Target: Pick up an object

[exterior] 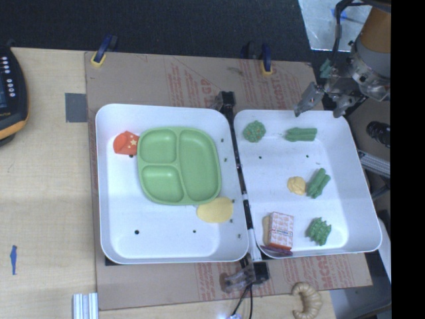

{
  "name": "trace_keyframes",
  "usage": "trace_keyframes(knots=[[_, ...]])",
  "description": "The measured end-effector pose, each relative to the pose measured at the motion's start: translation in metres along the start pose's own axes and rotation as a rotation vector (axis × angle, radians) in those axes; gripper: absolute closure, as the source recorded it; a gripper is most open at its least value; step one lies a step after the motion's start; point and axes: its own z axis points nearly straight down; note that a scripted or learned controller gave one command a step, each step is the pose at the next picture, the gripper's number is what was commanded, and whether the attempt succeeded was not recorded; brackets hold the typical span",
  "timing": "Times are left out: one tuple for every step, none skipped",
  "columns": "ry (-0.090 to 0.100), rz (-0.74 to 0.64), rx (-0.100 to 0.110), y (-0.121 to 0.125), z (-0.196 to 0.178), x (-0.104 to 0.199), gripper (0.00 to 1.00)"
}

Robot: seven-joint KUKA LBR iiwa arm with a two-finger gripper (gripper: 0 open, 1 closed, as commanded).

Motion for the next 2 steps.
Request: trace_keyframes(knots=[[0.003,0.001,0.016,-0.048,0.188,-0.008,0.00],[0.001,0.001,0.003,-0.071,0.196,-0.048,0.00]])
